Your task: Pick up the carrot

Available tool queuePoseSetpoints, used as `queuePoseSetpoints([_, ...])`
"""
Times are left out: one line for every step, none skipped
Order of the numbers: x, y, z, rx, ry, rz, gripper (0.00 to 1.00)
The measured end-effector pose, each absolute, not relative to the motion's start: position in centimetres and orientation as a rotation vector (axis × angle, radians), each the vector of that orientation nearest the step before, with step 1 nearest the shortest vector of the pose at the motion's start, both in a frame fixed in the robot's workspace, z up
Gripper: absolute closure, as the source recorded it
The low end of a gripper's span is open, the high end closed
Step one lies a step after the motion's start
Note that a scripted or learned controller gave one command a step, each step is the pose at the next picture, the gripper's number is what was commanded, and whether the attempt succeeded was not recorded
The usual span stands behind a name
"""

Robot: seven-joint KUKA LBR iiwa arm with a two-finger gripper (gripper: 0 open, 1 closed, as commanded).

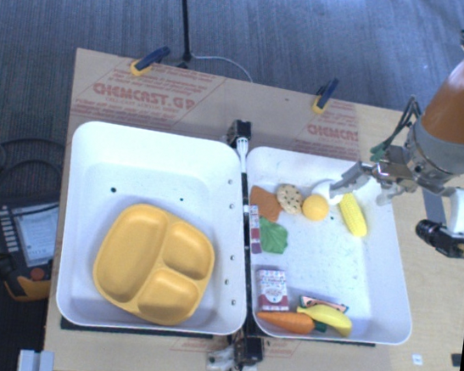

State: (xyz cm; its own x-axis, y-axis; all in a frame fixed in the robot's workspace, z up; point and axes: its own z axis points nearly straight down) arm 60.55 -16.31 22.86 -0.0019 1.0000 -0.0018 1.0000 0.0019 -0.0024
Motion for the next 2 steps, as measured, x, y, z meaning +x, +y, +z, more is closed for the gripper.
queuePoseSetpoints([60.1,-20.5,16.2,-1.877,-2.516,0.007,0.00])
queuePoseSetpoints([62.8,-17.2,17.1,-2.447,-1.971,0.005,0.00])
